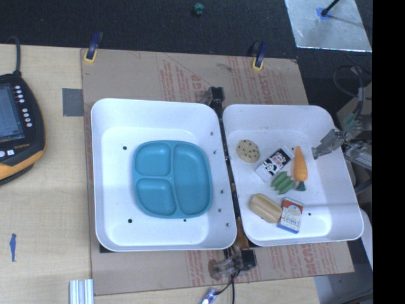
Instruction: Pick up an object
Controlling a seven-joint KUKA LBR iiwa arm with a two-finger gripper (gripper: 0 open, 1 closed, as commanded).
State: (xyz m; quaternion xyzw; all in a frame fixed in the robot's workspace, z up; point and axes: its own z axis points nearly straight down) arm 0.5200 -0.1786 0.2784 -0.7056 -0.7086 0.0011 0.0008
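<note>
I see the gripper (328,144) at the right bin's (329,115) far-right rim; whether it is spread or pinching, I cannot tell. Carrot (300,164) lies just left of it, apart; cookie (248,149) farther left

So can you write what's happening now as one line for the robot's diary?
stage: reaching in | gripper: at right bin's right edge, holding nothing | nearest: carrot | left bin: blue plate
</note>
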